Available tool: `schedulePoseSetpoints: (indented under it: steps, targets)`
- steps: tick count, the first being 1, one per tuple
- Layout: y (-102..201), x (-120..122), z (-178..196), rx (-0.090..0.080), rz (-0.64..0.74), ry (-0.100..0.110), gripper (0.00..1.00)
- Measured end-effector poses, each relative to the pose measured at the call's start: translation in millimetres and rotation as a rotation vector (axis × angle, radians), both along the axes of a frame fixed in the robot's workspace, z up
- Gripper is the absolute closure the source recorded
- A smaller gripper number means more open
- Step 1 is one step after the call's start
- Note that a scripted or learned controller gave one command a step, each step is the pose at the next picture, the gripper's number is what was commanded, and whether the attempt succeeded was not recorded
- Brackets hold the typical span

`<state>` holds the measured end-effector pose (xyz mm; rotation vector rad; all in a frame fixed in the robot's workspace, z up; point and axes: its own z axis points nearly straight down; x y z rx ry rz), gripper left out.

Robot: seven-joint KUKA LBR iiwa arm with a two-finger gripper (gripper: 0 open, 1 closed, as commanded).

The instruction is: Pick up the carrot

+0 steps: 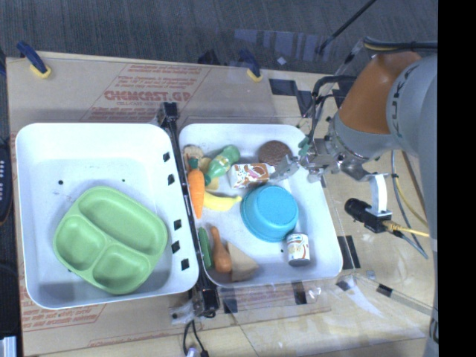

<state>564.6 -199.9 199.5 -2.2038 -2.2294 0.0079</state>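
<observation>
The carrot (pixel 195 190) lies along the right bin's (pixel 324 216) left wall, beside the banana (pixel 220 201), while the hand (pixel 311 162), whose state cannot be told, hangs at the right wall, so it should cross the bowl (pixel 269 213) high and descend straight.

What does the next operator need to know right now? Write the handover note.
Hand: hovering at the right bin's upper right corner, beside the brown round item; nothing visible between its fingers.
Carrot: lying along the right bin's left wall, next to the banana, above a second carrot-like piece lower down.
Left bin: holds the green divided plate.
Done: nothing yet; carrot not grasped.
Left: cross over the blue bowl to the carrot, grasp, lift.
</observation>
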Motion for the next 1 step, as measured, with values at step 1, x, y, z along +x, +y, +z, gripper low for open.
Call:
schedulePoseSetpoints:
  steps: [1]
  targets:
    - [86.1, 12.2, -68.8, -0.001, -0.222, -0.003, 0.0]
